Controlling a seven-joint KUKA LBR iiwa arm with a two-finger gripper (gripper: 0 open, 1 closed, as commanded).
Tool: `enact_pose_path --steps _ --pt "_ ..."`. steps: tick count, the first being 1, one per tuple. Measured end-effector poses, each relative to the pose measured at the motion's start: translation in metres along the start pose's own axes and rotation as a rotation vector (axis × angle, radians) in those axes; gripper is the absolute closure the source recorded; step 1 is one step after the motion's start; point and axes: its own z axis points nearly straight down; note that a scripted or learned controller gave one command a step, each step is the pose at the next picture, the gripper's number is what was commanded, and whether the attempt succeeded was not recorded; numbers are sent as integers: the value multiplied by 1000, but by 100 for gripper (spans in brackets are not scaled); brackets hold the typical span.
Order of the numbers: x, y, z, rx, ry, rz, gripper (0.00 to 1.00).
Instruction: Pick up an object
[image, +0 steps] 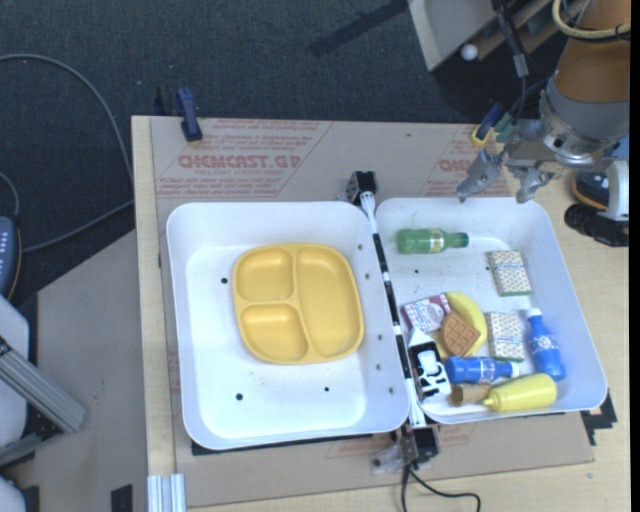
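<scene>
The gripper hung past the far rim of the right bin, fingers spread apart with nothing between them. It was above the bench board, not over the bin contents. Orange band and grey wrist showed just above it at the top right corner.

Nearest item to the gripper: a green bottle, lying on its side in the far part of the right bin, well apart from the fingertips. Farther right sat a patterned packet, near the bin's right wall.

The rest was crowded in the near half of that bin. A yellow banana-like piece touched a brown waffle-textured piece. A red-and-white packet lay just left of them. Another patterned packet sat beside a small blue bottle. A second blue bottle lay on its side, just above a yellow mustard-style bottle, also on its side. A black-and-white item lay at the bin's left edge; what it was, could not tell.

The left bin held a yellow divided tray, three compartments, flat in the middle. A blue clamp sat at the bench's far left corner.
</scene>
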Motion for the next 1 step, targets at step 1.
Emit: enact_pose_path --steps 1 --pt "49 -58 79 1 1 0 0"
